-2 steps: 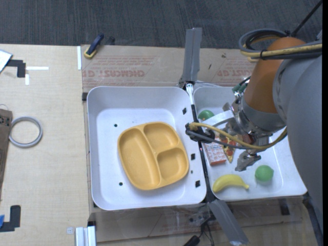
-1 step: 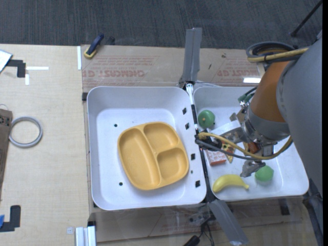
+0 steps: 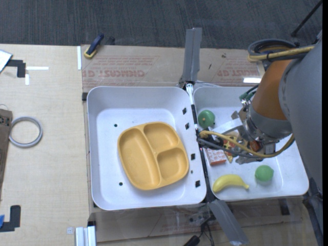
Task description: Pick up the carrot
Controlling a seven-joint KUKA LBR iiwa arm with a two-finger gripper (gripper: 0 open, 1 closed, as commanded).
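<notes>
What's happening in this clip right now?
The arm has reached into the right bin and its gripper sits low over a cluster of small items near the bin's left wall. A banana, a lime and a green apple lie around it. I can't make out a carrot held. The yellow divided plate sits in the left bin.

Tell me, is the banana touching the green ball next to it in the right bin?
Apart. The camera view shows bare white bin floor between the banana and the green ball.
</notes>
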